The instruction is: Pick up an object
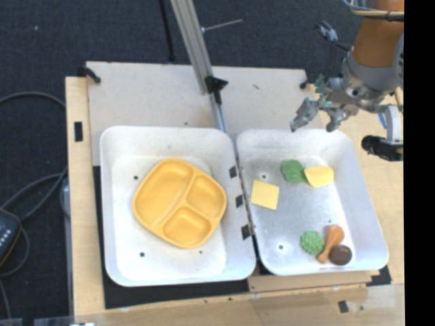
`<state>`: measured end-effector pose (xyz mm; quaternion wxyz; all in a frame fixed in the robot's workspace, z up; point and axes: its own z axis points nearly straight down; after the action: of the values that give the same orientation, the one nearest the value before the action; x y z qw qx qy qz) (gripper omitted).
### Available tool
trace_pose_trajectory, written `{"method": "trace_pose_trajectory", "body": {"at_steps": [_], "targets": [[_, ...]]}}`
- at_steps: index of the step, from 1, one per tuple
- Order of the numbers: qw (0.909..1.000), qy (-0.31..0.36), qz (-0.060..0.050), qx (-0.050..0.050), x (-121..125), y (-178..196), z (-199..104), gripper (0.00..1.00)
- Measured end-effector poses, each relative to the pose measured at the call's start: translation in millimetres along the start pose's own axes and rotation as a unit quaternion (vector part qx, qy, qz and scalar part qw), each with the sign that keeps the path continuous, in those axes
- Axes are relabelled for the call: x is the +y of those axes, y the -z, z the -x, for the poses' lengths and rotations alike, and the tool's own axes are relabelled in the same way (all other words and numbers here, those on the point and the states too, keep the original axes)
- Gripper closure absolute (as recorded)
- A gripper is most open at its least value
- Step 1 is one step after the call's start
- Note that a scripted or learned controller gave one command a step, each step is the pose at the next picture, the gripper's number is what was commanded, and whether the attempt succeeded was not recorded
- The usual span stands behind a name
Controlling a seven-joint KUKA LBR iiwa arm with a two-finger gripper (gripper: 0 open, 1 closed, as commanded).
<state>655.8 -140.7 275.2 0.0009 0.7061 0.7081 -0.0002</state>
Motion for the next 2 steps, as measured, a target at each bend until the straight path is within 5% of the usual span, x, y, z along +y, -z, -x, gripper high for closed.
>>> {"method": "trace_pose_trajectory", "body": {"at_steps": [1,2], "targets": [[1.0,0.0,0.0,0.0,0,0,0,0.0],[1.0,-0.001,-0.003,0.0,-9,-56,-4,0.0]]}}
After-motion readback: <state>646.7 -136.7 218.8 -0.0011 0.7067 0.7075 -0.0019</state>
